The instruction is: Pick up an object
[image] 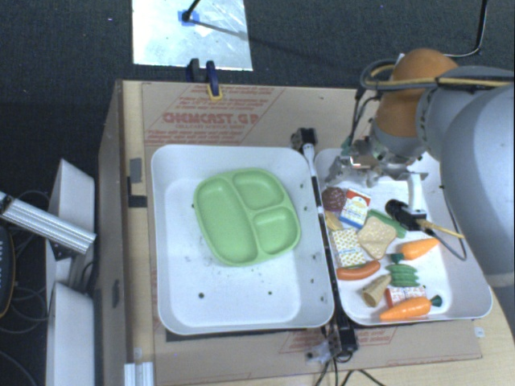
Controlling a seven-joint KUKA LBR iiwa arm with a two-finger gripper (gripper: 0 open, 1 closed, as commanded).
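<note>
Arm entered from 3 o'clock; gripper (pixel 366 167) hung over the right bin's (pixel 471 296) 12 o'clock end, jaw state could not be told. Toy food lay heaped below at 6 o'clock: carrot (pixel 417 248), sausage (pixel 357 271), cracker (pixel 376 234). Left bin (pixel 173 296) held a green divided plate (pixel 245 215).

Hidden and cut-off parts around the right bin

The arm (pixel 475 135) runs off the right edge and covers the right bin's (pixel 475 296) far corner and part of its right side. The gripper (pixel 374 167) is too small and cluttered to read. The packets (pixel 348 248) in the food pile overlap, their print too small to read. A metal bar (pixel 44 219) is cut off at the left edge.
</note>
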